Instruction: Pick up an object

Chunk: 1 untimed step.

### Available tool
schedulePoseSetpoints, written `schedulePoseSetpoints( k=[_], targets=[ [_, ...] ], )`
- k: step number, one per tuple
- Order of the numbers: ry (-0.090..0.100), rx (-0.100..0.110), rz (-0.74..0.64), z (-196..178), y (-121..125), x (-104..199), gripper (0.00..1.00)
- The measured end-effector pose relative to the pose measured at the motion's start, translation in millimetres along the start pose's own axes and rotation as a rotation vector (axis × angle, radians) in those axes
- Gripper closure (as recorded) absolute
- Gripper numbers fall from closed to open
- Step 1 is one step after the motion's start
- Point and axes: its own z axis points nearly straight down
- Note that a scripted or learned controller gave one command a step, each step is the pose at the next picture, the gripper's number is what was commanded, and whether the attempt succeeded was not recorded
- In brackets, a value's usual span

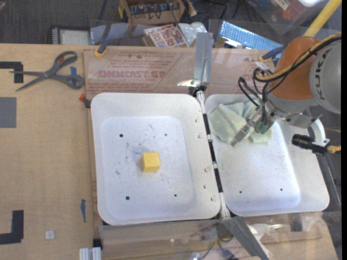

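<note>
Cluttered plywood bench [43, 161] carries two white bins: a yellow cube [151, 162] sits alone mid-left bin [108, 112], while the gripper [252, 129], its spread impossible to tell, angles onto pale crumpled cloth [230, 121] in the right bin [282, 199], probably attempting a grasp.

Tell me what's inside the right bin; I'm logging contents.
The right bin holds a pale green cloth at its far end, with the gripper over it. Anything beneath cloth or arm is hidden.
</note>
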Motion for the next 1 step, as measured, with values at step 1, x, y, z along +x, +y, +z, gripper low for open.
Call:
schedulePoseSetpoints(
  k=[1],
  targets=[
    [-0.007,-0.004,-0.172,16.6,-4.4,28.1,0.0]
  ],
)
